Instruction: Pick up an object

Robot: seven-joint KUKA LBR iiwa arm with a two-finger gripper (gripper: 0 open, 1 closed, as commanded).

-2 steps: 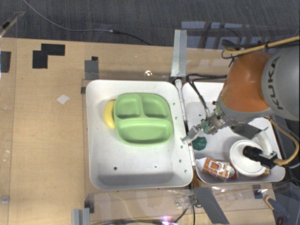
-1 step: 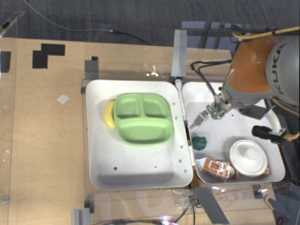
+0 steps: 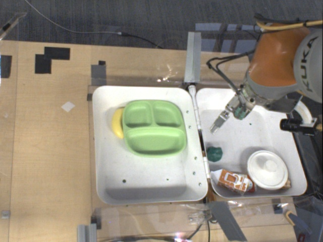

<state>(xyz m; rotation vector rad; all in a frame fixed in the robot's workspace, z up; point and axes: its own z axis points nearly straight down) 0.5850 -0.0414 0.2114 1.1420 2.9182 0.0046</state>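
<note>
My gripper [image 3: 216, 126] hangs over the right bin [image 3: 229, 97], in its upper left part, tilted down toward the lower left. Nothing shows in it. A small dark green object [image 3: 215, 154] lies on the bin floor just below the gripper tip, apart from it. A white round bowl [image 3: 267, 169] sits at the bin's lower right. An orange and brown carton [image 3: 234, 181] lies along the front wall. In the left bin [image 3: 146, 183], a green divided plate [image 3: 154, 126] rests with a yellow object [image 3: 117, 123] poking out at its left edge.
The grey arm with its orange band [image 3: 275, 59] reaches in from the upper right over the right bin's back corner. A ridge [image 3: 198, 130] divides the two bins. Black cables [image 3: 224, 67] loop near the wrist. Wooden bench surface spreads to the left.
</note>
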